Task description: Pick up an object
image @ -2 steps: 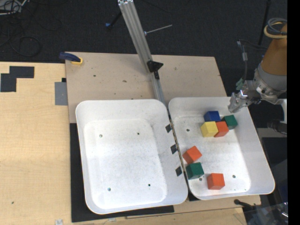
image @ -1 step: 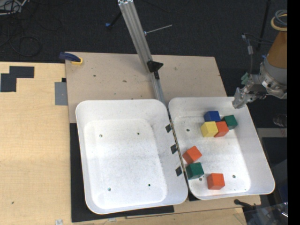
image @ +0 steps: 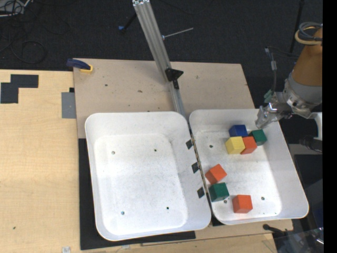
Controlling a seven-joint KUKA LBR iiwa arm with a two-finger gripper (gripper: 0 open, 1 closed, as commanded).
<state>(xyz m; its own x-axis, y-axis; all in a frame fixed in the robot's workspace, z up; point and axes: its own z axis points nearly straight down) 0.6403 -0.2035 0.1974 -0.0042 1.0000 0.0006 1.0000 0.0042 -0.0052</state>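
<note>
A: Camera view. We take the right bin (image: 295,194) as landmark. What do we log inside it?

B: 7 blocks. Far end: blue block (image: 237,130), yellow block (image: 235,145) just in front of it, touching. Red block (image: 249,144) is pressed to the yellow one's right side, and a green block (image: 258,137) touches that red one at the back right.

A: And the near end?

B: Orange block (image: 216,173) by the bin's left wall, second green block (image: 219,192) just in front of it, also by that wall. Another red block (image: 242,203) sits near the front rim, apart from the rest.

A: Gripper?

B: Gripper (image: 263,119) hangs over the bin's far right corner, just above the first green block. We cannot tell how it is set, it's too small and blurred. Nothing visibly held.

A: Arm?

B: Arm (image: 308,70) comes in from beyond the bin's right rim.

A: Other side?

B: Left bin (image: 97,141) abuts the right bin's left wall. A slanted aluminium rail (image: 156,41) rises behind where the 2 meet.
</note>
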